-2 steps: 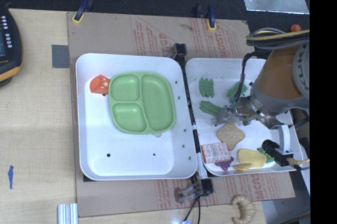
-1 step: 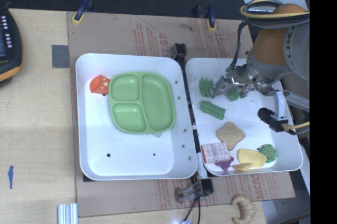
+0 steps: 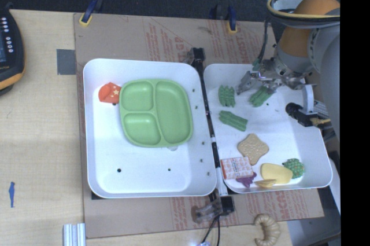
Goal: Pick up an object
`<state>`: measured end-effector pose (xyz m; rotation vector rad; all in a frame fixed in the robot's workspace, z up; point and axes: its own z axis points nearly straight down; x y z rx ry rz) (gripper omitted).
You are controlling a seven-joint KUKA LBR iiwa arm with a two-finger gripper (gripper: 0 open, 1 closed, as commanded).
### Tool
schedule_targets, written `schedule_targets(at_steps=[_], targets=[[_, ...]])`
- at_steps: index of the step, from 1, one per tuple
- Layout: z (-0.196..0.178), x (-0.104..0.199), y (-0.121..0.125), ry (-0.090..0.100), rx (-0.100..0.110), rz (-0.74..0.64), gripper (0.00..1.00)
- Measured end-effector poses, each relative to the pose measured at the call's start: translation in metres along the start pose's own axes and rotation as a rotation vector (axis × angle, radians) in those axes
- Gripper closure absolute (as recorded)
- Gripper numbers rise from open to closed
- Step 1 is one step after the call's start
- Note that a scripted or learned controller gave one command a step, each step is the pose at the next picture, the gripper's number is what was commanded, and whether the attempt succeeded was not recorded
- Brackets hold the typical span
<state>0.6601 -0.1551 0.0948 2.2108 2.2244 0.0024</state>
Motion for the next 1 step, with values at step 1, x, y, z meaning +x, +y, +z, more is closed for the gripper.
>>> schedule_targets(at_steps=[1], targets=[[-0.0031,-0.0348,-0.0216,-0.001,-0.004,0.003,0.0]])
